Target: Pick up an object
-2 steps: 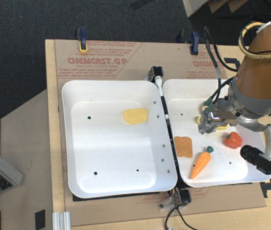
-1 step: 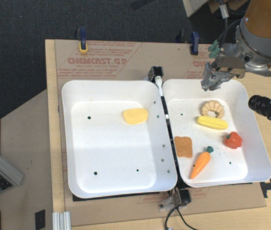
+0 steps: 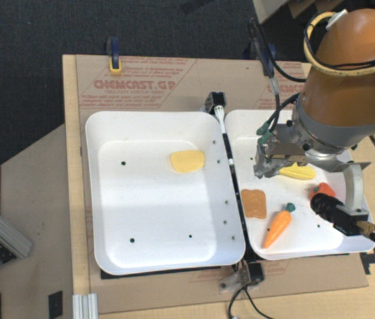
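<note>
Low over the right bin [image 3: 346,244], claw [image 3: 267,168] poised beside yellow corn [image 3: 298,173], seemingly lining up a grasp; finger state impossible to tell.

A lab, my bench a clamped board [image 3: 174,78], two white bins [image 3: 107,145], cables [image 3: 267,52], aluminium rail [image 3: 1,228], toy food.

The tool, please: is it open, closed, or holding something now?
Tool: cannot be told; it is low in the right bin, beside the yellow corn piece.
</note>
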Controlling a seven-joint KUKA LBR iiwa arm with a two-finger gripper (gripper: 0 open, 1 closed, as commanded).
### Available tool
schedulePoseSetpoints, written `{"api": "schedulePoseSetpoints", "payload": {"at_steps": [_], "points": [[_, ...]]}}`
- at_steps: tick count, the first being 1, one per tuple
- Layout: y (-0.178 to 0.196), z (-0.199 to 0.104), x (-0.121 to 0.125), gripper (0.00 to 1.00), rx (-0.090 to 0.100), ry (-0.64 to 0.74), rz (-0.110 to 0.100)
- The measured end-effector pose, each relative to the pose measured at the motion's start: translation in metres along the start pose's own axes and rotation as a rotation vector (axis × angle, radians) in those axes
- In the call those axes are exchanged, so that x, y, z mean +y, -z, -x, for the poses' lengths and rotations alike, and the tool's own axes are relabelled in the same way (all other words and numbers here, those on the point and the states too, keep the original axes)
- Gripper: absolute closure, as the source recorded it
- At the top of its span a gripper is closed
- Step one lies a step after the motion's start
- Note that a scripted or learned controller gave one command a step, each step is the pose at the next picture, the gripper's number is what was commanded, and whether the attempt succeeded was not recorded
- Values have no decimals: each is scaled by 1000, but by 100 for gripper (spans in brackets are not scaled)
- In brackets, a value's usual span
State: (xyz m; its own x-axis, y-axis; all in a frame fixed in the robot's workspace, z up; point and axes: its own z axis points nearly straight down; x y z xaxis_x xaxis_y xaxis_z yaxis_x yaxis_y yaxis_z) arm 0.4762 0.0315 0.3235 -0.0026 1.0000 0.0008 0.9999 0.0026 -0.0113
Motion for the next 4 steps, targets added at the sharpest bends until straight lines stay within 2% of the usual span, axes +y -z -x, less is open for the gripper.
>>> {"api": "schedulePoseSetpoints", "payload": {"at_steps": [1, 2, 3, 4], "points": [[123, -39, 11, 100, 2, 3, 28], [204, 19, 40, 100, -2, -8, 25], [213, 108, 41, 100, -5, -12, 18], [134, 95, 0, 100, 1, -4, 2]]}}
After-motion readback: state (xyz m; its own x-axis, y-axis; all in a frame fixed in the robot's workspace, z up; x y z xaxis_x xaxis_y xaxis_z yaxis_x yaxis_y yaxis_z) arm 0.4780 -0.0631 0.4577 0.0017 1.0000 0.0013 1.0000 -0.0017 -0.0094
